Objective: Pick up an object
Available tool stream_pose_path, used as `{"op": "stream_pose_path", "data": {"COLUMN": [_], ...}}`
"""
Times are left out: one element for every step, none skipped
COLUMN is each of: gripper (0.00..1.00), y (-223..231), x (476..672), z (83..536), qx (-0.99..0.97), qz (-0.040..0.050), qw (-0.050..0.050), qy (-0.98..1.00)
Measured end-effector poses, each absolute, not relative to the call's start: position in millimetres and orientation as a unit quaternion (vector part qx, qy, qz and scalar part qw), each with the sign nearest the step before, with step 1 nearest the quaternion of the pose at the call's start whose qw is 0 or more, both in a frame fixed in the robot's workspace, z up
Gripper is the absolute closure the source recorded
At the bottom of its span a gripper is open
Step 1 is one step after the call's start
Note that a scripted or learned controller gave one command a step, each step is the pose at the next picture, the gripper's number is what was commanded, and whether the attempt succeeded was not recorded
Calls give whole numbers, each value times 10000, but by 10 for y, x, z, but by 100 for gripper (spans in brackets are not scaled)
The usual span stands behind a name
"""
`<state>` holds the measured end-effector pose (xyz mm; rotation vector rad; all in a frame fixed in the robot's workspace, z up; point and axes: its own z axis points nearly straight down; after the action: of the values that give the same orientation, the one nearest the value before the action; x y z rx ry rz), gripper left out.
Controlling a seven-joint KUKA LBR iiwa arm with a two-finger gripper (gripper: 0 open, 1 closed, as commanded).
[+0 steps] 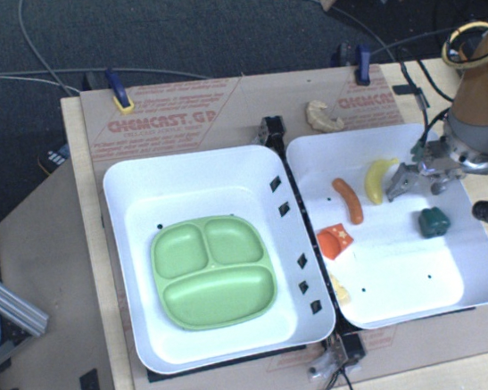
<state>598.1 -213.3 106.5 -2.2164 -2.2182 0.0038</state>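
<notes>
A: Where is the hand point(397, 184)?

B: Over the right bin point(473, 288), toward its far right side. The arm point(483, 102) comes in from the right, and the metal fingers point(401, 180) point left toward the banana point(377, 178).

A: Is it holding the banana?

B: No. The fingertips sit just beside the banana's right edge, maybe touching it; I cannot tell. Nothing lies between the fingers.

A: How far open is it?

B: I cannot tell; the fingers overlap from this angle.

A: What else is in that bin?

B: A sausage point(348, 199) left of the banana, lying aslant. A red piece point(335, 241) sits nearer, by the left wall. A dark green lump point(433, 222) lies near the hand, on its near side, apart from it. A small yellow bit point(339, 291) rests at the near left edge.

A: And the left bin point(135, 250)?

B: It holds a green divided plate point(213, 270), flat in the middle. A beige thing point(324, 115) lies on the worktop point(169, 110) beyond the right bin.
</notes>
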Motion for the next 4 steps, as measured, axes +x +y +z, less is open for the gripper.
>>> {"op": "stream_pose_path", "data": {"gripper": [0, 100, 100, 100], "y": [-2111, -2117, -2209, -2231], "x": [5990, 5997, 5981, 6011], "z": [847, 969, 1560, 2219], "qx": [-7064, -7061, -7072, -7066], "qz": [-7, -8, -13, -20], "qw": [27, 7, -33, -44], "qy": [-7078, -7081, -7070, -7076]}}
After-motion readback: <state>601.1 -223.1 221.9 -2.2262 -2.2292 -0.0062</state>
